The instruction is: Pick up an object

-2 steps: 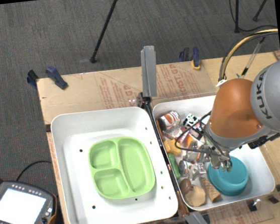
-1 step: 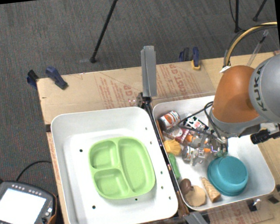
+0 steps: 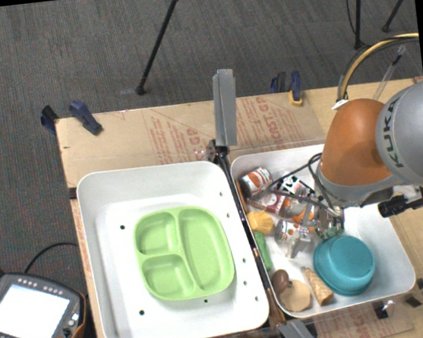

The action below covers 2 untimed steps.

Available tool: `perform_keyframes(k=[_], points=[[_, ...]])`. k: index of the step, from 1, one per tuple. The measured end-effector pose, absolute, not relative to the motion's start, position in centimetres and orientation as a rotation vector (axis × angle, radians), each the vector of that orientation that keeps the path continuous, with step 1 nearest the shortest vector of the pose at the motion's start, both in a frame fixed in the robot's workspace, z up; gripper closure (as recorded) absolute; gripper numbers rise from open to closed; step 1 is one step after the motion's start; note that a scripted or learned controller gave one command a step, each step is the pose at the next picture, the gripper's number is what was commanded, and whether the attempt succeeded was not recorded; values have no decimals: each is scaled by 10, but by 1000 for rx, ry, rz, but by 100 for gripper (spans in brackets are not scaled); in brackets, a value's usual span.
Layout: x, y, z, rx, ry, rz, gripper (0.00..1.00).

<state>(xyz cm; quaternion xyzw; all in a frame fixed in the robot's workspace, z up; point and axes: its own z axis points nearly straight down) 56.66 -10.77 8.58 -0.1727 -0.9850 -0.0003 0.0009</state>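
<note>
Gripper (image 3: 316, 224) is reaching down into the right bin (image 3: 397, 260) among cans and packets just above the teal bowl (image 3: 345, 263); whether anything is clamped cannot be told. A green divided tray (image 3: 183, 253) is lying in the left bin (image 3: 102, 216), long axis up-down.

1. The green divided tray (image 3: 184, 253) looked like smooth matt plastic.
2. Both white bins (image 3: 99, 216) had a smooth, faintly glossy plastic look.
3. At 5 o'clock, the teal bowl (image 3: 346, 264) appeared smooth and satiny.
4. The bench top (image 3: 146, 134) looked like printed cardboard.
</note>
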Motion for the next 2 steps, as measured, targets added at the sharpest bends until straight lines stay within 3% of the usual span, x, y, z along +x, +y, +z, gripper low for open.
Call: perform_keyframes(k=[1,2], points=[[475,-131,85,-688,-3060,-2,0],[476,-78,85,-788,-3034,-3,0]])
